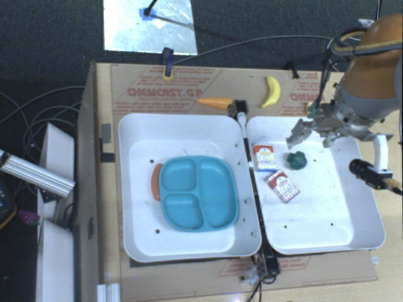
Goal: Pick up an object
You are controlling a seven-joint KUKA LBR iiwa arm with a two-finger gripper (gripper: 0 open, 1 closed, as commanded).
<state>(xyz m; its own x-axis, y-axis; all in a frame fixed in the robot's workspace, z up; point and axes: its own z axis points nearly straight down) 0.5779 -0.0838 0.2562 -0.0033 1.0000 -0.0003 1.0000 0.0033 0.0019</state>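
My gripper (313, 137) hangs over the back of the right bin (352, 231), open, with nothing between its fingers. A small dark green object (297, 160) lies on the bin floor just below and slightly left of the left fingertip (295, 138), apart from it. Left of that sits a red and white box (264, 156) against the bin's left wall. A second red and white box (282, 186) lies tilted a little nearer the front.
The left bin (135, 231) holds a blue divided plate (198, 192) with an orange sausage-like piece (155, 181) at its left edge. Behind the bins, a banana (272, 91) and a carrot (214, 104) rest on the cardboard. A black fitting (368, 172) juts over the right bin's right side.
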